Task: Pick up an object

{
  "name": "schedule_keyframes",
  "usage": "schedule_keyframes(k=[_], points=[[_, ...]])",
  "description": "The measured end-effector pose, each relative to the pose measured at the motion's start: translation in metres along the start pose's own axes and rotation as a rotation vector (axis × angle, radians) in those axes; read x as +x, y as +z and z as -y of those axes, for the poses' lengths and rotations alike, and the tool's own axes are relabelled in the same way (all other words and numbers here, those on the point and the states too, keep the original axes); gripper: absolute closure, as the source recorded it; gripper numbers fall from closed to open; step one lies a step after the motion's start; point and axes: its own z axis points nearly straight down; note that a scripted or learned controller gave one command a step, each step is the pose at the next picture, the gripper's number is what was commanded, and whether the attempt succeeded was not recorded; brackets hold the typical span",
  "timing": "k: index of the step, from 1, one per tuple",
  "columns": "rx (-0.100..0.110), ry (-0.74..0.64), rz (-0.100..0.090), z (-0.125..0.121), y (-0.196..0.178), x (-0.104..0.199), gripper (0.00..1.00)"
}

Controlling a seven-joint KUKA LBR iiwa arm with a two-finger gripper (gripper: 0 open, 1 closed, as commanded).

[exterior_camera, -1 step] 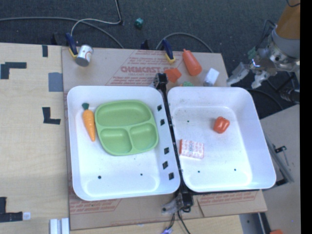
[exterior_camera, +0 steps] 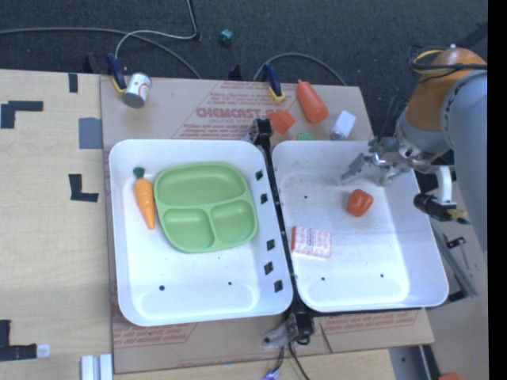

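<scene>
Two bins; fingers (exterior_camera: pixel 354 172) apart above red object (exterior_camera: pixel 359 203), packet (exterior_camera: pixel 311 242) near.

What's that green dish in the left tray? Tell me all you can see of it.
The green plate is a rounded, squarish divided dish, pale green and plastic-looking, with three compartments: one wide across the top, two smaller below. All three look bare. It lies flat, slightly turned, on the floor of the left bin. A toy carrot lies right against its left rim.

Even, bright overhead light, soft shadows, slightly soft focus throughout.
</scene>
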Motion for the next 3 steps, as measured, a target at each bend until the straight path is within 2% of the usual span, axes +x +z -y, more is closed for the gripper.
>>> schedule_keyframes(k=[1, 2, 3], points=[[-0.005, 0.000, -0.001, 0.066, 0.008, 0.074, 0.00], [-0.008, 0.000, 0.002, 0.065, -0.003, 0.073, 1.00], [-0.003, -0.003, -0.003, 0.065, -0.091, 0.202, 1.00]])
